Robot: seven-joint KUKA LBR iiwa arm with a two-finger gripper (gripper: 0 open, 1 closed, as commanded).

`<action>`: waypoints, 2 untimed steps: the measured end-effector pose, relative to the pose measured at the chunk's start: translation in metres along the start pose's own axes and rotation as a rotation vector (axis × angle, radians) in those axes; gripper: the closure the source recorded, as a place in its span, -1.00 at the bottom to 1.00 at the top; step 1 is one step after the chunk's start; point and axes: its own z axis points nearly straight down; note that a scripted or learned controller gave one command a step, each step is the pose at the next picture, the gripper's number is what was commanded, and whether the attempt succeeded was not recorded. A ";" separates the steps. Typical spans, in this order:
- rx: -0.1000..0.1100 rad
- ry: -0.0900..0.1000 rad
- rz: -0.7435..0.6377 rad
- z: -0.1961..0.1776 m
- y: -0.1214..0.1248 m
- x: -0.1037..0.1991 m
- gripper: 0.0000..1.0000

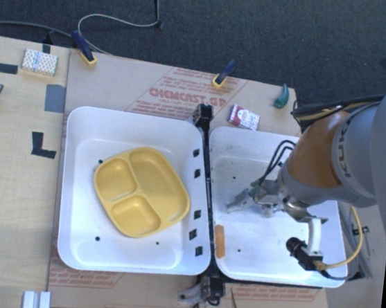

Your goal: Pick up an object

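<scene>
**Gripper low in the right-hand bin, orange piece lying at the divider**

The arm (339, 157) sweeps in from the right of the frame, its orange band plain above the wrist, and the gripper (237, 201) hangs low over the floor of the right bin (250, 146). The grey fingers (234, 204) point toward the centre of the picture; whether they are parted or closed, the view does not tell, and nothing is visible between them. Below and left of the gripper, a small orange object (219, 241) lies against the bin's left wall, near the lower edge, apart from the fingers. Over in the left bin (79, 171), a yellow divided plate (141, 191) rests flat in the middle. A small red-and-white packet (243, 117) sits on the cardboard just above the right bin.
</scene>
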 end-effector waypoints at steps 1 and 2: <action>0.001 0.002 -0.001 -0.009 0.000 0.001 1.00; 0.001 0.002 -0.001 -0.009 0.000 0.001 -1.00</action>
